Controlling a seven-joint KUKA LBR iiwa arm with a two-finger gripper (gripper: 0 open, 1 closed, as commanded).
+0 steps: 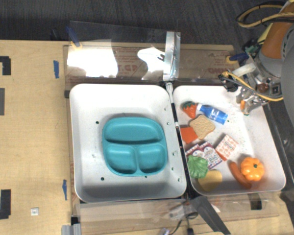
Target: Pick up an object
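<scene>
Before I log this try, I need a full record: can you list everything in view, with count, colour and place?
bins: 2, white, side by side on the bench
tray: 1, teal, three compartments, in the left bin
bottle: 1, white and blue with a red end, far part of the right bin
toast: 1, tan, right bin, just near of the bottle
red block: 1, right bin, by the left wall
packets: 2 or so, white and red print, middle of the right bin
lettuce: 1, green, near left of the right bin
yellow piece: 1, near edge, beside the lettuce
pumpkin: 1, orange, near right corner
carrot: 1, orange-red, against the pumpkin
gripper: 1, metal, over the right bin's far right corner
</scene>
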